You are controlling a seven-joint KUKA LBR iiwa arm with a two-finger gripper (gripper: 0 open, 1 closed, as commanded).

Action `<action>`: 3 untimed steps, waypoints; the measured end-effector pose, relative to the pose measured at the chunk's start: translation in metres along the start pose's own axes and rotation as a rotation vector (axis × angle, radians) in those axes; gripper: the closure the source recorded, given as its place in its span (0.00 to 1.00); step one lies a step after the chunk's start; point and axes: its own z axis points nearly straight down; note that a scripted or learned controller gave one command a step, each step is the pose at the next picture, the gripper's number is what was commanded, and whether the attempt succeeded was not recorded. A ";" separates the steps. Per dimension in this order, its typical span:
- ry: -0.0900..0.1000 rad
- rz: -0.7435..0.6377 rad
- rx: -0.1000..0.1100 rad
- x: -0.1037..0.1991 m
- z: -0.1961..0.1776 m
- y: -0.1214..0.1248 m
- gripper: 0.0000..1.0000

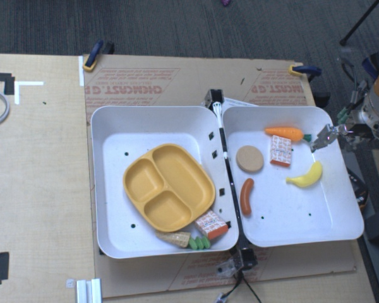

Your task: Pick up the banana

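The yellow banana (306, 175) lies in the right bin (303, 229), near its right wall, curved with its tip pointing up. My gripper (323, 137) hangs over the right bin's far right part, a short way beyond the banana and apart from it. It is close to the green end of the carrot (284, 133). Nothing shows held in it.
The right bin also holds a red-and-white wafer pack (280, 150), a round tan cookie (249, 159) and a red sausage (246, 196). In the left bin (107, 169) sit a yellow divided plate (169, 187) and small food items (202, 232) at the front.
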 end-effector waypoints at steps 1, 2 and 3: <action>0.001 0.059 -0.007 0.001 0.070 -0.001 0.00; -0.031 -0.399 -0.022 0.012 0.098 -0.001 0.00; -0.037 -0.397 -0.028 0.010 0.086 0.001 1.00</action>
